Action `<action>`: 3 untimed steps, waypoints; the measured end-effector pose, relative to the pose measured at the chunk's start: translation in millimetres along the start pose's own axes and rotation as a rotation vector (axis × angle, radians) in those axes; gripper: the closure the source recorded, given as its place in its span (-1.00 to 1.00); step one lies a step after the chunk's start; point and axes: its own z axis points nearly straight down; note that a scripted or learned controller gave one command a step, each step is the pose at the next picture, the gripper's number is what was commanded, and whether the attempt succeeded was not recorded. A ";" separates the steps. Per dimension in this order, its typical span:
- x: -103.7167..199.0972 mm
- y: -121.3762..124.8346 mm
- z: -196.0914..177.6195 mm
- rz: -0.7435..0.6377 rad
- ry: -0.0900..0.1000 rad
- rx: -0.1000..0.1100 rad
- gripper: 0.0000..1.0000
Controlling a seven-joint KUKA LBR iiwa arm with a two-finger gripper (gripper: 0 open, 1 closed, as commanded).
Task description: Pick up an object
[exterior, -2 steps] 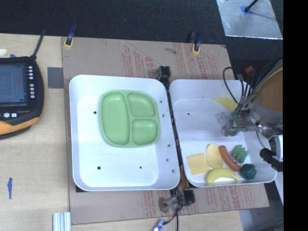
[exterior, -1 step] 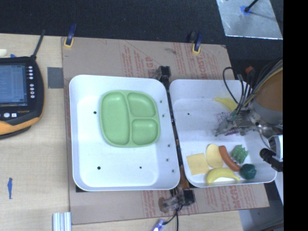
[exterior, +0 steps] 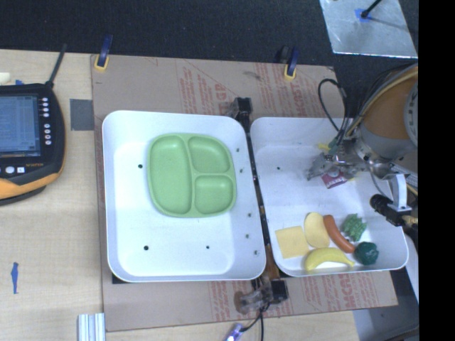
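My gripper [exterior: 328,168] hangs over the upper middle of the right bin [exterior: 284,137], reaching in from the right. A small dark red and pink object [exterior: 334,180] lies right under it; whether it is held I cannot see. Along the bin's front lie a flat yellow cheese slice [exterior: 291,241], a pale yellow rounded piece [exterior: 316,229], an orange-red sausage [exterior: 338,234], a banana [exterior: 328,260], a light green broccoli [exterior: 353,226] and a dark green vegetable [exterior: 367,253].
The left bin [exterior: 124,204] holds a light green divided plate [exterior: 191,174]. A teach pendant [exterior: 25,137] lies at the far left of the bench. Cables [exterior: 334,101] trail behind the arm at the right bin's far right corner.
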 end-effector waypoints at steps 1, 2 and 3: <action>-2.4 0.3 -11.2 0.000 -0.004 -0.001 1.00; -2.4 0.2 -11.1 0.000 -0.003 -0.001 -1.00; 13.5 58.0 4.0 0.003 0.009 0.010 -1.00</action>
